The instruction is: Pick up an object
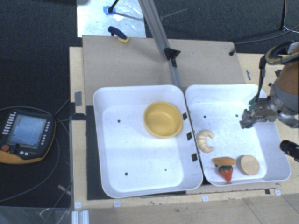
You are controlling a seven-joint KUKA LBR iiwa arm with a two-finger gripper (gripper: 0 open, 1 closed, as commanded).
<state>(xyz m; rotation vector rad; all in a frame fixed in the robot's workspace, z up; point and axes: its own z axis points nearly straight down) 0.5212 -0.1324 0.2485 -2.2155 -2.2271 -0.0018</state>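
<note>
In the right bin (219, 97) lie a pale croissant-shaped piece (205, 140), a small orange and red toy (225, 167) and a tan round disc (248, 164), all near the bin's front. A yellow bowl (162, 119) sits in the left bin (112, 139) near its back right corner. My gripper (247, 119) hangs over the right part of the right bin, well right of the croissant piece and behind the disc. Nothing shows between its fingers.
A grey pole (156, 24) slants down to the seam between the bins. A teach pendant (23, 134) lies on the floor at the left. A brown board (140, 62) lies behind the bins.
</note>
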